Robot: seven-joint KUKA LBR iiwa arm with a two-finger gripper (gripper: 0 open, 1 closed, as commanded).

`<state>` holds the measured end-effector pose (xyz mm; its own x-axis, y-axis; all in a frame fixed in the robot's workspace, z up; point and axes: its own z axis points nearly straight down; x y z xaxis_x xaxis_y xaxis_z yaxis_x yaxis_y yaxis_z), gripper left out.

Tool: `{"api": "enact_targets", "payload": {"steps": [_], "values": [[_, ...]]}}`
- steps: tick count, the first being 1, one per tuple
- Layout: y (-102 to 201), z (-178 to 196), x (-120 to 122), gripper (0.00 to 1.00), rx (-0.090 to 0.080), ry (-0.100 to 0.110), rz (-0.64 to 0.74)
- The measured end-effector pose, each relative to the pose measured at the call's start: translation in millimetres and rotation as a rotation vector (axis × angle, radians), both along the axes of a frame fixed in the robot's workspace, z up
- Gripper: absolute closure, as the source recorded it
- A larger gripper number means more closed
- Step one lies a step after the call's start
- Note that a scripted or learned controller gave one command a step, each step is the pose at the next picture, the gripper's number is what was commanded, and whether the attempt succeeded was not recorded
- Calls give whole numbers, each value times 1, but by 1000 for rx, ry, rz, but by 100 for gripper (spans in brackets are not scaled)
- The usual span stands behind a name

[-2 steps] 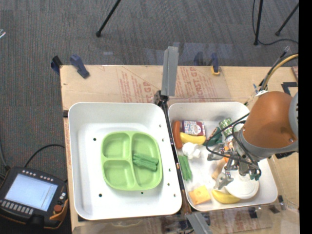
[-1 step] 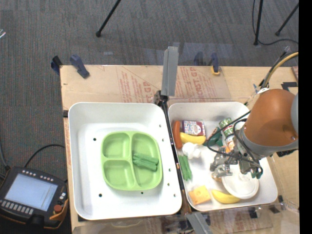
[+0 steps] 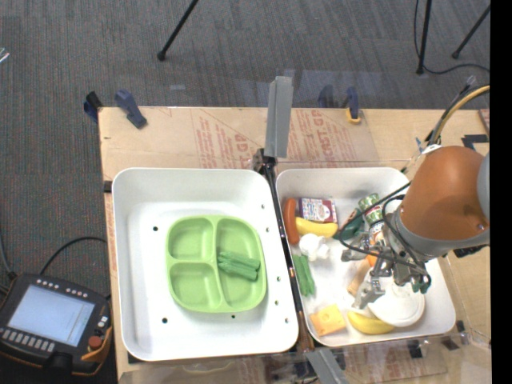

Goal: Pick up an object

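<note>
Grey ribbed carpet (image 3: 240,30) covers the floor, crossed by black tripod legs (image 3: 182,18) and loose cables (image 3: 436,62) at the far right. The surface (image 3: 208,138) is brown board — printed red, with blue clamps (image 3: 128,106) on its far edge — and a handheld control pendant (image 3: 52,322) lies on the carpet nearby.

My bench (image 3: 208,138) is a brown board printed with red lettering, set on dark carpet. Two shallow white bins rest directly on it, side by side and touching along their inner edges. The left bin (image 3: 136,262) sits nearer the middle of the board; the right bin (image 3: 336,173) reaches almost to the right edge. Along the far edge, blue clamps (image 3: 128,106) grip the board at the left corner.
</note>
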<state>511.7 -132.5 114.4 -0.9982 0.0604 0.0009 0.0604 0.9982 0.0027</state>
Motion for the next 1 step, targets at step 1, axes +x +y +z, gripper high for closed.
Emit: {"api": "enact_targets", "payload": {"steps": [1], "values": [[-28,-22,59,0,-2,-8,37]]}}
